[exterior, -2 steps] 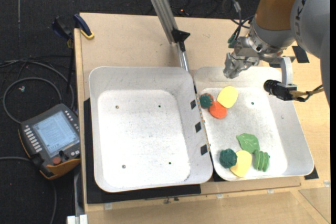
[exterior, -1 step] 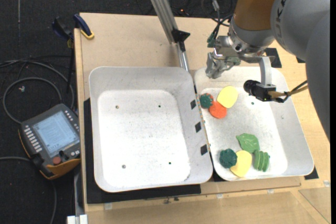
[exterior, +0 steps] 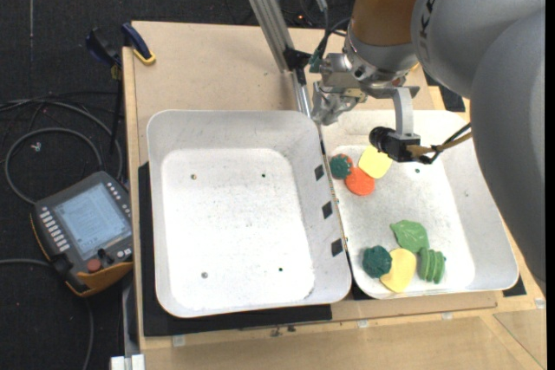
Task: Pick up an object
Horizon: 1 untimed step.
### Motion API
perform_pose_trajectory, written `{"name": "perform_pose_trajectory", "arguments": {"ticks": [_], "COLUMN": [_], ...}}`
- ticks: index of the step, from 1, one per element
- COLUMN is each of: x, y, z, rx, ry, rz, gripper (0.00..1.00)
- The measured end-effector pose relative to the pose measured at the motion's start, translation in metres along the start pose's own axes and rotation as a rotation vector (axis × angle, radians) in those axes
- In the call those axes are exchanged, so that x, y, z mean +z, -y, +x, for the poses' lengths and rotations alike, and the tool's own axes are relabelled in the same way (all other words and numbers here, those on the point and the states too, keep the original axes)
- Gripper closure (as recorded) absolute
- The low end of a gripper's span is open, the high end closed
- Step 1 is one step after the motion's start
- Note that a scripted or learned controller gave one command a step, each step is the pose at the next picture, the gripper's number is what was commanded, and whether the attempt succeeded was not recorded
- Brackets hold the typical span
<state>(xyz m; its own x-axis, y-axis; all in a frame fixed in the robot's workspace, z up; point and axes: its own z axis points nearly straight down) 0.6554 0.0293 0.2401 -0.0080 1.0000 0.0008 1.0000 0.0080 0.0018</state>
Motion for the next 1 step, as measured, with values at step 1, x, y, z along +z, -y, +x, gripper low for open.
{"name": "perform_pose_trajectory", "arguments": {"ticks": [1], "x": [0.0093], "y": [0.0050], "z": [0.0490], "rx": [0.000], "ry": [-0.001], "rz": [0.004], "gripper": [1.00]}}
